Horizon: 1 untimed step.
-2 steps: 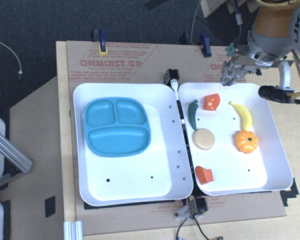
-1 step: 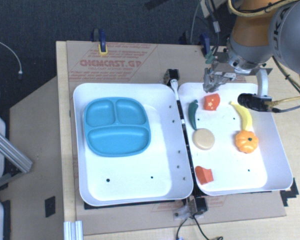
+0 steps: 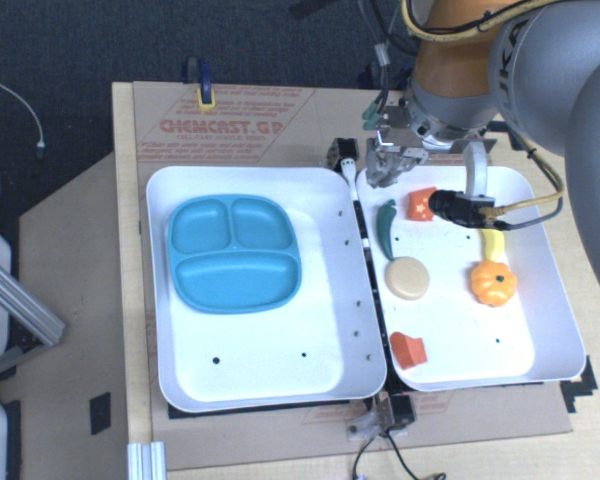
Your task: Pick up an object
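Grey arm's hand [image 3: 386, 168] over right bin's [image 3: 540, 363] top-left corner, grip state unclear, green pepper [image 3: 386, 226] below

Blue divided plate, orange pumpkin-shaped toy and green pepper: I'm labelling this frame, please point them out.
Blue divided plate [image 3: 235, 254]: camera view, ridge between its compartments.
Orange pumpkin-shaped toy [image 3: 493, 283]: camera view, middle of its body.
Green pepper [image 3: 385, 230]: camera view, middle of its length.
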{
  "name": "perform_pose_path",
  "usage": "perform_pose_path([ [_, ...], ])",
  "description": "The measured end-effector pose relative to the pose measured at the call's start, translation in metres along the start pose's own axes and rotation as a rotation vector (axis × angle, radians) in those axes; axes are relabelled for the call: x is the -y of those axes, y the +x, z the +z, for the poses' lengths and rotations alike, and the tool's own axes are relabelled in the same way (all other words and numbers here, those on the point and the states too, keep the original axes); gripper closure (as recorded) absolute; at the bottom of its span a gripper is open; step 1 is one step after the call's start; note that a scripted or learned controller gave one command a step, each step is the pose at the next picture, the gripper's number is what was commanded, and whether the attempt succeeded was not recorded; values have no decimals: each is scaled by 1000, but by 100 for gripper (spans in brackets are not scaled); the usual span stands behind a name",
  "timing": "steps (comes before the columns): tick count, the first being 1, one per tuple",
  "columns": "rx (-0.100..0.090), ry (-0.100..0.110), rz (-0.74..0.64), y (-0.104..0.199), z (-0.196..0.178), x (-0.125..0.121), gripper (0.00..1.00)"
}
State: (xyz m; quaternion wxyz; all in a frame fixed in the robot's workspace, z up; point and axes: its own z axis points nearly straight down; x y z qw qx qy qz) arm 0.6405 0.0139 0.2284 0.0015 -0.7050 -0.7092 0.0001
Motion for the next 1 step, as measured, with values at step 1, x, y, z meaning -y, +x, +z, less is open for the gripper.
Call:
perform_pose_path([
  [1, -1, 0, 0, 52, -9, 16, 100],
])
